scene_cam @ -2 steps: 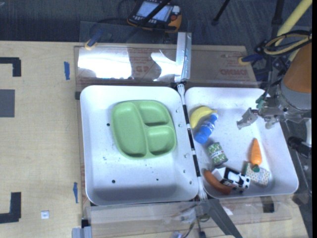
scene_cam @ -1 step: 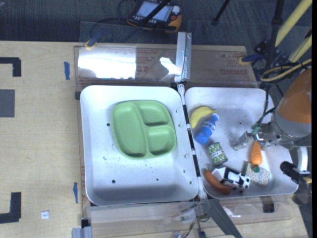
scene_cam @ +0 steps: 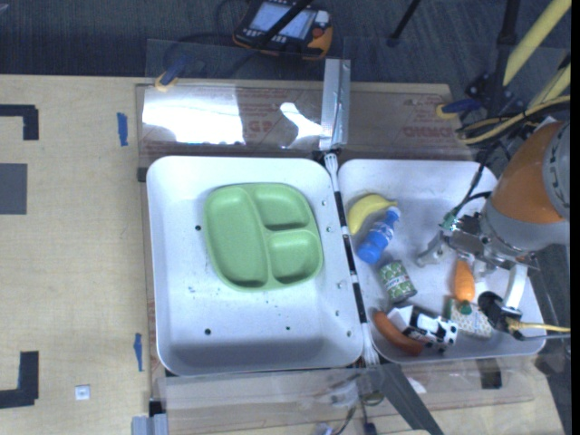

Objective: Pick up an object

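Note:
My gripper point(scene_cam: 471, 268) hangs over the right part of the right bin point(scene_cam: 417, 175), below the arm's orange band. Its fingers look spread: one grey fingertip point(scene_cam: 431, 250) points left and a pale one point(scene_cam: 514, 286) sits to the right. An orange carrot point(scene_cam: 464, 282) lies in the gap under them, and I cannot tell whether anything touches it. Further left are a yellow banana point(scene_cam: 364, 208), a blue bottle point(scene_cam: 377, 236) and a small green can point(scene_cam: 397, 281). A red-orange sausage point(scene_cam: 395, 331), a black-and-white cow toy point(scene_cam: 433, 327) and a small green-and-white packet point(scene_cam: 469, 318) lie along the front wall.
The left bin point(scene_cam: 181, 315) holds a green divided plate point(scene_cam: 263, 234). A raised rim point(scene_cam: 343, 243) separates the two bins. Clear panels and a metal post point(scene_cam: 333, 107) stand behind the bins. Cables hang at the far right.

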Robot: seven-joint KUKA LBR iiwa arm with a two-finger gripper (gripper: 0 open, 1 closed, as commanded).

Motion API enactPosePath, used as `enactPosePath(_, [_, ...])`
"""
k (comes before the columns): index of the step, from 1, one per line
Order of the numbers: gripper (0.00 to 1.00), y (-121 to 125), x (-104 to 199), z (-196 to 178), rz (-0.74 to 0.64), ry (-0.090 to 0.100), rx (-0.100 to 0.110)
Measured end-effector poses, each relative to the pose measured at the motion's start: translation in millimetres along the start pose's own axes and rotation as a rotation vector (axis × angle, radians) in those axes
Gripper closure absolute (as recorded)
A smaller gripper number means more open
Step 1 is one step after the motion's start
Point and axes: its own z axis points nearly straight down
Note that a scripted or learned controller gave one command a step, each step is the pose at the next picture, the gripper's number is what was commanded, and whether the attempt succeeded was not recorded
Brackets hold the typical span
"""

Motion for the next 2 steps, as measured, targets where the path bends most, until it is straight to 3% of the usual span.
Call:
enactPosePath(1, [0.0,-24,48,-1,-0.206,0.002,0.0])
enactPosePath(2, [1.0,-23,47,-11,-0.204,0.002,-0.003])
